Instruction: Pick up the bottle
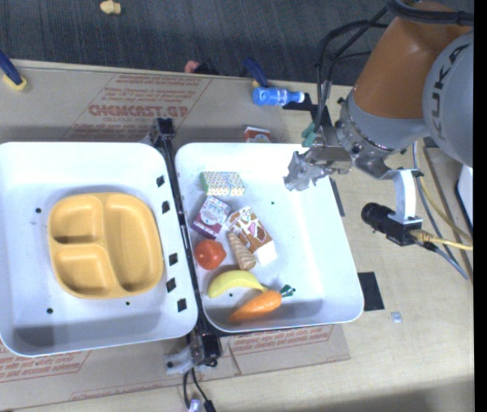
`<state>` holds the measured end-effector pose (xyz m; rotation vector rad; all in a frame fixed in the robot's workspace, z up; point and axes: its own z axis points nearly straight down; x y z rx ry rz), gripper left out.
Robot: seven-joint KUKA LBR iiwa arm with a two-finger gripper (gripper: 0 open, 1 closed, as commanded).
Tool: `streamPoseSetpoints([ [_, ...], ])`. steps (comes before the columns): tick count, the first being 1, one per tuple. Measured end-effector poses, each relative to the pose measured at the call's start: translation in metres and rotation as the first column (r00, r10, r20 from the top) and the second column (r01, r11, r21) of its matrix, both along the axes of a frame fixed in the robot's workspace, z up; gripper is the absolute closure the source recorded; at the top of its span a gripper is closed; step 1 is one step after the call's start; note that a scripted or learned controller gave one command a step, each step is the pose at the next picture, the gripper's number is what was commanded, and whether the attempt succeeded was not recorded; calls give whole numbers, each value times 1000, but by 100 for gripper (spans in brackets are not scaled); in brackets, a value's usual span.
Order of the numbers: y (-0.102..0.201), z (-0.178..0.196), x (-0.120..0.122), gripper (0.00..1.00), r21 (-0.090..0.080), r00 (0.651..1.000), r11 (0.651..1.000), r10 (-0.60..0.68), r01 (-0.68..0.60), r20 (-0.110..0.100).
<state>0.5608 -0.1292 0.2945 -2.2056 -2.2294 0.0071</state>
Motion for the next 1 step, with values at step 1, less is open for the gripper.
streamPoseSetpoints([
  [1,13,-57,-82,100,0,995,995,102,-102,2],
])
